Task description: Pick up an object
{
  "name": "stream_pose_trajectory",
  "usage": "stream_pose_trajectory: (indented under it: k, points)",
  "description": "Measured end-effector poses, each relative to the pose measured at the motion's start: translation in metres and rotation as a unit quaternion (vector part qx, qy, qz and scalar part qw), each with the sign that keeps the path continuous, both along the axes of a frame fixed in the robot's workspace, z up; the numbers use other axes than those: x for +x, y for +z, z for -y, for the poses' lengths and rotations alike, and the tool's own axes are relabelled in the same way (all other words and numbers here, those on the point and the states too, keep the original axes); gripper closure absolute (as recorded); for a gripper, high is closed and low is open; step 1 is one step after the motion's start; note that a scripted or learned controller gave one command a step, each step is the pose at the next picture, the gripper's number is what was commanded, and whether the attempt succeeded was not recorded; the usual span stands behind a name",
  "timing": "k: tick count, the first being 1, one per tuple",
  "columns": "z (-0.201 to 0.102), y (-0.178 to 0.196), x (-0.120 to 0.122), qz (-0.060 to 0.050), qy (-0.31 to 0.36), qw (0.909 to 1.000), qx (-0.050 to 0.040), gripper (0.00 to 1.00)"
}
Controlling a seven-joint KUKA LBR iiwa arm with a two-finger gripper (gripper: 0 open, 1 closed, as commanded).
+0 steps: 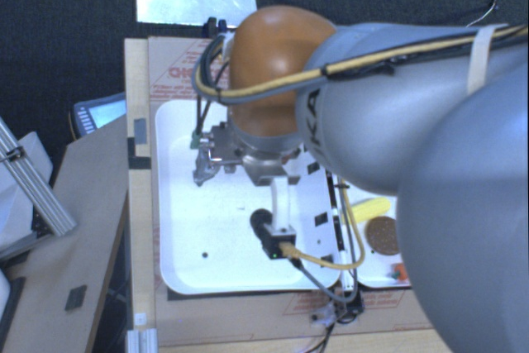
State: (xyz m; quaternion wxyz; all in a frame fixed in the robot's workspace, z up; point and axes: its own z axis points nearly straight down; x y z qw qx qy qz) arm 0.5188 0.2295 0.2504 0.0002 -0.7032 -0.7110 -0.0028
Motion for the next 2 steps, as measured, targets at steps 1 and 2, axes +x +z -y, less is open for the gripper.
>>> stream_pose_trajectory:
  k: [1, 2]
  points:
    - [-0.004, -0.079, 0.035, -0.003, -0.005, 1.0, -0.0032, 0.0]
    - [-0.006, -0.168, -0.014, 0.0, -0.004, 1.0, -0.0015, 0.0]
